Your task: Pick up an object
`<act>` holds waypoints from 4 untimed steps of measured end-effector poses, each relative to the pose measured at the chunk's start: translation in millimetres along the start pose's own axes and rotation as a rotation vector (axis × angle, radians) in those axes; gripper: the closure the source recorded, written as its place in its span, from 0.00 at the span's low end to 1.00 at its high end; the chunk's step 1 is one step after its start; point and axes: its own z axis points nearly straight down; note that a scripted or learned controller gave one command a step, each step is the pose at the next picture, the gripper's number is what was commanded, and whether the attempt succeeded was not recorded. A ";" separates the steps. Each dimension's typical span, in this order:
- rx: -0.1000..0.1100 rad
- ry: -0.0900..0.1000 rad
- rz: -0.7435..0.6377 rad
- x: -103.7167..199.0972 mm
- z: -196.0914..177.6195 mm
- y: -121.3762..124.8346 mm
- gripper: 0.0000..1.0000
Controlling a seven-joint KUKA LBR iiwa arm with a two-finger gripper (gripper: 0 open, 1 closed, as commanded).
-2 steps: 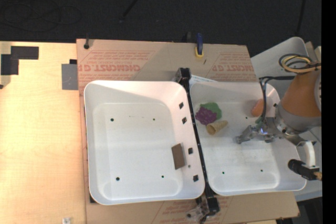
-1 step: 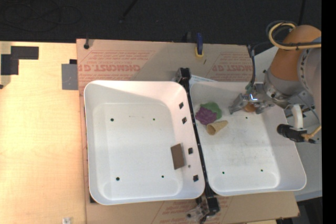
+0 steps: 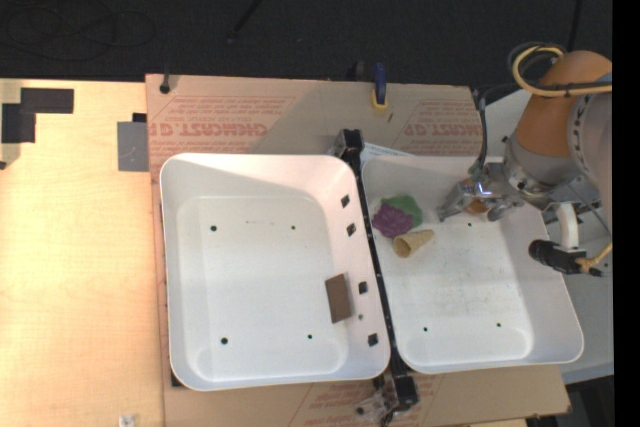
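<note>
bright even overhead light, glare on left bin (image 3: 190, 215)

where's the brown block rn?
The brown block lies in the left bin, near that bin's right wall and toward its front, just across the divider from the right bin, well apart from the gripper.

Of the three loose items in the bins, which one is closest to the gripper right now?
The purple and green clump in the right bin, left of the gripper. The tan cone sits just below it, slightly farther; the brown block lies in the left bin.
</note>
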 end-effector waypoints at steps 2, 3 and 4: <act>0.000 0.000 0.000 0.0 0.0 0.0 0.00; 0.000 0.000 0.000 0.0 0.0 0.0 0.00; 0.000 0.000 0.000 0.0 0.0 0.0 0.00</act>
